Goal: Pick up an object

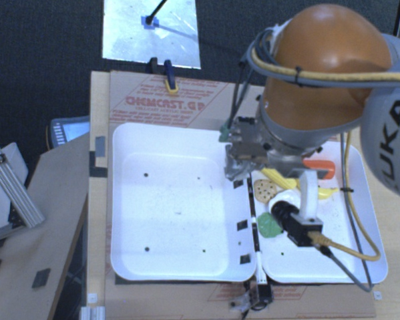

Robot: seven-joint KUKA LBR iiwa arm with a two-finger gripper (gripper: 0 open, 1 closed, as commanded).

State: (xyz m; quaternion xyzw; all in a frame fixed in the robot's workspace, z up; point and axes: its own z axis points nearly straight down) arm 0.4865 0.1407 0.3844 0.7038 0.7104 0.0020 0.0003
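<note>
My gripper (242,166) hangs low over the left edge of the right bin (357,218), mostly hidden under the big orange and grey wrist. Just right of it lie a yellow banana-shaped piece (279,178) and a tan speckled disc (264,190). A green object (270,224) lies nearer the front, beside the divide between the bins. An orange object (320,167) peeks out behind the arm, and another yellow bit (327,193) shows further right. Nothing can be seen between the fingers.
The left bin (125,185) sits beside the right one, both on a cardboard sheet (169,102). A shiny foil square (150,26) lies behind the bench. A yellow cable (352,251) loops across the right bin's front.
</note>
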